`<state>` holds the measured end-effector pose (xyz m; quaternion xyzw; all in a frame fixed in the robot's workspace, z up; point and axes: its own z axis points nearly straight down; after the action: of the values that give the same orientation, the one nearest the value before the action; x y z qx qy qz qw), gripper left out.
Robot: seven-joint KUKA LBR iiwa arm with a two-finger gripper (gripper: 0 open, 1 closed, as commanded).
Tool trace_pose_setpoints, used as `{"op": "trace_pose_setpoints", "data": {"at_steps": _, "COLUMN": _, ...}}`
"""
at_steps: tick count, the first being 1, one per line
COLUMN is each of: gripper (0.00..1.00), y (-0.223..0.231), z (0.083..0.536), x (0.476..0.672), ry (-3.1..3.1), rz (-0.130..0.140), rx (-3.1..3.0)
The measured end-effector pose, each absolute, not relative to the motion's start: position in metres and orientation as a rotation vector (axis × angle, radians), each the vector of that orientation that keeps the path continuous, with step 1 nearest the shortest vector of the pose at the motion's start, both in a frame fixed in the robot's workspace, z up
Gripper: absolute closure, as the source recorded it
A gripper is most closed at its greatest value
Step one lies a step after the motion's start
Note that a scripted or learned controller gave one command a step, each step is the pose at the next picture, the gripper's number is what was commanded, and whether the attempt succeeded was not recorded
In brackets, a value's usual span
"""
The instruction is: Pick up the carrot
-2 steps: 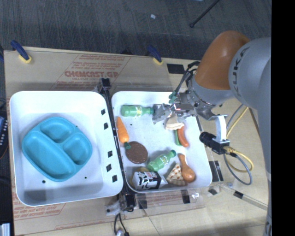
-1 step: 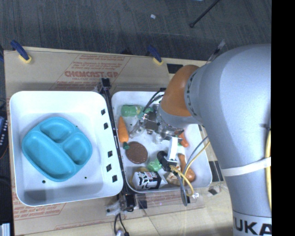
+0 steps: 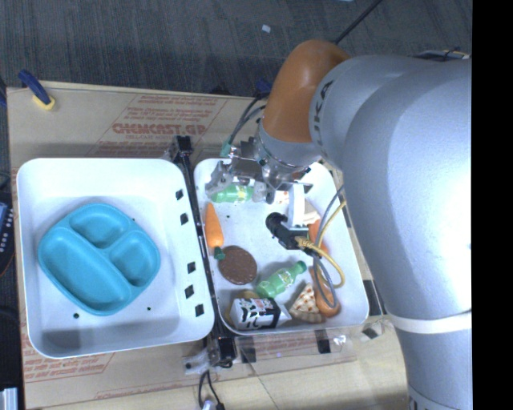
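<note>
Two white bins: left bin [image 3: 160, 316] and right bin [image 3: 250, 228], side by side.
Near end, right bin: carton [image 3: 256, 313], label unreadable.
Carrot [image 3: 213, 227]: lying free beside right bin's left wall.
Tool [image 3: 244, 186]: far end, just beyond carrot; open or closed, I cannot tell.

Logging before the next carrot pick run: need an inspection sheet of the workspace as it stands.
Surface: left bin and right bin, white, side by side on printed cardboard.
Job's things: carrot lies in the right bin along its left wall, apart from the gripper.
Clutter: blue divided plate in the left bin; brown disc, green bottle, black-and-white carton, pizza slice and a small green thing in the right bin.
Grippers: gripper over the right bin's far end.
Cables: dark cable behind the arm.
Surroundings: dark carpet; blue clamp.
</note>
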<state>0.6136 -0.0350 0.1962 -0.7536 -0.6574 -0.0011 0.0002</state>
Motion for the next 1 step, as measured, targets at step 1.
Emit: {"op": "trace_pose_setpoints", "data": {"at_steps": 1, "gripper": 0.00, "y": -0.0729, "z": 0.1919, "x": 0.6180, "ry": -1.753, "rz": 0.008, "rx": -2.605}}
